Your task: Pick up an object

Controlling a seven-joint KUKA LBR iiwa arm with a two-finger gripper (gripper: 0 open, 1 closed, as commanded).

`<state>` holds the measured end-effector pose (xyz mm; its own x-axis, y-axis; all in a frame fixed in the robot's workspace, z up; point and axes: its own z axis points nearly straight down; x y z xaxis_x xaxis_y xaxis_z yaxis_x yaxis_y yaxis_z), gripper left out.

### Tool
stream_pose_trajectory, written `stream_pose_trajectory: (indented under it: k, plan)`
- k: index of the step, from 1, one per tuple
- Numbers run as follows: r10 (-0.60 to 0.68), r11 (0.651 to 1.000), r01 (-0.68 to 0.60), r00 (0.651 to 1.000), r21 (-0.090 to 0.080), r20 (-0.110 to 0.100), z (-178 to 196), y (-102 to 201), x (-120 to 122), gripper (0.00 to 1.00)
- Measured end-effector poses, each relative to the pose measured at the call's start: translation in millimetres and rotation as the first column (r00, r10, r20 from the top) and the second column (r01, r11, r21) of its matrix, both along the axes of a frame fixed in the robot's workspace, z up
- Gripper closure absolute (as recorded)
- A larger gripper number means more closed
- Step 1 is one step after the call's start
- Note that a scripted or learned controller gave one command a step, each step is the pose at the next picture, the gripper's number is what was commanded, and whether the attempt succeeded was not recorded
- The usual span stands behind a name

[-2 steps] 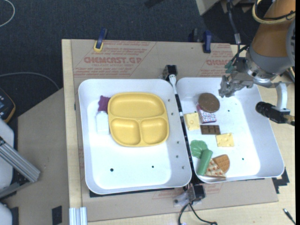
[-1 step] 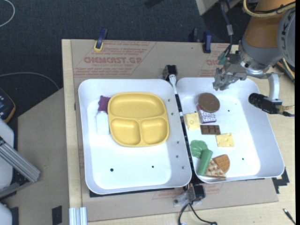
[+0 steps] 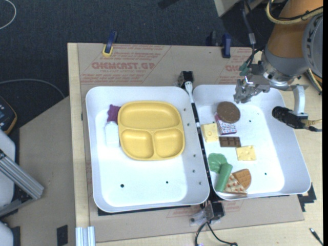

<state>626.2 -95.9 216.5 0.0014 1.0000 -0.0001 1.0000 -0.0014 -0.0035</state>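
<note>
A: The arm comes in from the right, and the gripper [image 3: 245,95] hangs over the far end of the right bin [image 3: 287,165], just beside the brown round disc [image 3: 228,111].

B: Anything in it?

A: From this angle I cannot tell how the claw is set; it is small and dark against the white. I see nothing between its tips.

B: So what is up for grabs?

A: A cluster down the bin's left side: the disc, a wrapped bar [image 3: 224,126] touching it, a chocolate square [image 3: 229,141], two pale cheese-like slices [image 3: 210,132] and [image 3: 246,152], then a green piece [image 3: 221,169] against a waffle wedge [image 3: 239,181] at the near end. The left bin [image 3: 105,188] bears a yellow divided tray [image 3: 151,128] with a purple-and-white item [image 3: 111,123] tucked beside it.

B: Risks?

A: Crowding, I'd say. The disc and the bar touch, so a descent there could pinch both or shove one aside. The flat slices look hard to get under; the tips may just skid on the bin floor.
</note>
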Motion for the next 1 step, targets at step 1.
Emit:
stream_pose_trajectory:
  k: [1]
  plan:
    - [0.003, 1.0, -0.003, 1.0, -0.001, 0.008, 17.3, 8.3, 3.9, 1.0]
